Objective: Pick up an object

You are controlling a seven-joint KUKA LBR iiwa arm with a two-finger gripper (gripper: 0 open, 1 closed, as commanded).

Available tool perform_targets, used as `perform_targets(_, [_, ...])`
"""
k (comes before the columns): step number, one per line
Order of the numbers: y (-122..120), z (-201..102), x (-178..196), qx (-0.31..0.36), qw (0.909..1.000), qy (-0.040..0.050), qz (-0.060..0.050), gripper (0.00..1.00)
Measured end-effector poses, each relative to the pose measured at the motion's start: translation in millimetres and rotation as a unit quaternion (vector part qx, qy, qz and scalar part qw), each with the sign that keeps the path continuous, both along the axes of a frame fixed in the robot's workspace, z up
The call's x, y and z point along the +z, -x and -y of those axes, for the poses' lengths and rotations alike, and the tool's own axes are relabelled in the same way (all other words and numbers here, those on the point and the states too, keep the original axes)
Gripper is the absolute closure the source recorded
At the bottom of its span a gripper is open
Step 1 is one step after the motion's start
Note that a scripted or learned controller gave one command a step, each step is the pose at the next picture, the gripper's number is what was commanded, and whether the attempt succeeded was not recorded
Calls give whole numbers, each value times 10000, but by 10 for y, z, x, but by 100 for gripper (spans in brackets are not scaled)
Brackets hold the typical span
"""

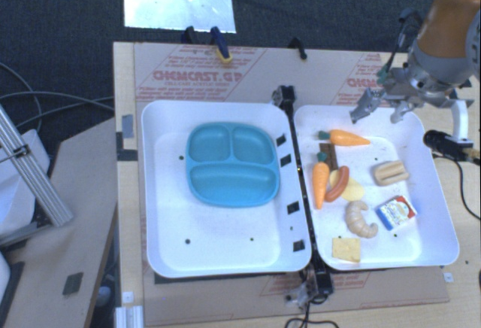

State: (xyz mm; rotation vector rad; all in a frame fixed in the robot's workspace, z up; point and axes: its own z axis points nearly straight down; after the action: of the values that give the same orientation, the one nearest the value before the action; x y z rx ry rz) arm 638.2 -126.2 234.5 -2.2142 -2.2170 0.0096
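gripper poised over the food bin, nothing picked yet

while the grey arm with its orange band reaches in from three o'clock, its two-finger gripper (383, 106) hangs above the twelve o'clock rim of the right-hand shallow white bin (434, 191), fingers spread apart with nothing between them. that wide stance suits an approach, in my judgement: it has room to come down around something before closing.

all the candidates for the pick lie in that right bin, clustered toward its nine o'clock side and centre. nearest the gripper is the orange plastic carrot lying sideways (348, 139), just toward six o'clock from the fingers. further toward six o'clock sit a second orange carrot lying lengthwise (321, 183), a red-brown toy sausage (339, 183) touching it, and a dark brown stick-like piece (328, 154) that i cannot identify. toward three o'clock of these rest a tan bread roll (390, 172) and a small white carton with red and blue print (395, 213); a pale croissant-shaped piece (361, 220) and a yellow square cheese slice (346, 249) lie near the six o'clock rim.

the left white bin (169, 244) holds a blue sectioned plastic plate (231, 165), probably a drop-off spot. the sideways carrot lies apart from its neighbours, so it looks the easiest target; the packed carrot and sausage risk a slipped pinch.
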Motion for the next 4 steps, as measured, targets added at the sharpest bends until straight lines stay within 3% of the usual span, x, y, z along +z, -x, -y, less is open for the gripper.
perform_targets(1, [-23, -2, 74, 10, 10000, 7, 60, 0])
perform_targets(4, [-125, 54, -1500, -1, 10000, 10, 66, 0])
